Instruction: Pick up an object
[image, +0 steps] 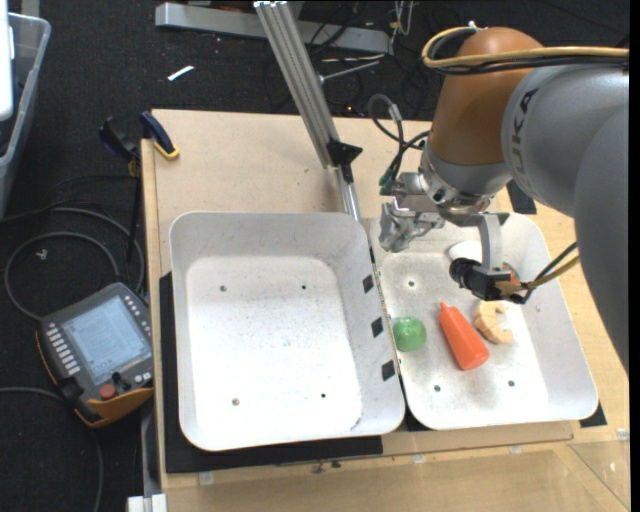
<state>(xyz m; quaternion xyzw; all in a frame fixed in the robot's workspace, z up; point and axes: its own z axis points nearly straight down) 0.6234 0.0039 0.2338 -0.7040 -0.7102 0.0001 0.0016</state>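
The bench had a pale wooden top, smooth and flat, and it carried two shallow white bins side by side. Both bins were of thin plastic with rounded corners, and their floors were speckled with small dark marks and a few little holes.

In the right bin lay three small things near the middle. A green object, rounded and soft in shape, was close to the bin's left edge. Just beside it, toward the right, lay an orange object, long and tapered like a carrot, with its narrow end pointing to the far edge. A beige, curved piece lay touching or nearly touching the orange object on its right side. The left bin showed only its speckled floor.

The arm was grey and smooth, with a glossy orange band above the wrist; on the grey shell the letters "KU" could be read in part. The claw was of bare grey metal and hung over the far left corner of the right bin, well apart from the three objects. Whether the claw was released or clenched could not be told, and nothing was seen between it.

A grey handheld control unit with a screen and orange trim lay on the dark floor left of the bench.
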